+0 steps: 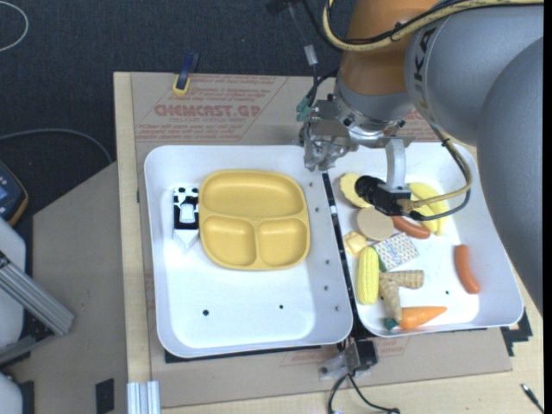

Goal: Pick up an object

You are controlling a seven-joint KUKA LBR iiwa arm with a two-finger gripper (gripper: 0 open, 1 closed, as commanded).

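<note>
- Nearest the lens: grey arm (492,102), reaching in from the view's right and ending in the gripper (324,152).
- Hangs at the far end of the seam between left bin (172,309) and right bin (496,304), about over the far rim.
- Gripper opening: cannot tell from this slanted top view, since the metal parts bunch together. Nothing seen in its grasp, and no clear contact with any object.
- Closest candidate: yellow slice (352,186), just beside the gripper, toward the camera and a little to the view's right. Roundish, with no clear long axis.
- Farther along that same line: tan disc (375,224), then corn (368,274). Corn's long axis points from the gripper toward the camera, nearly parallel to the seam.
- Farthest from the gripper on that side: carrot (423,316), lying crosswise to the seam, tip toward the view's right.
- Well apart to the view's right of the gripper: sausage (467,268), on its own with bare bin floor around it.
- On the gripper's other side, toward the camera and the view's left: plate (254,218), with a black-and-white piece (185,210) just past its far side from the gripper.
- Judged next: a short shift toward the camera and the view's right, then down onto the yellow slice.
- Likely snag: tight crowding around that slice, so easy to nudge neighbours. Corn or sausage would probably be the cleaner target.
</note>
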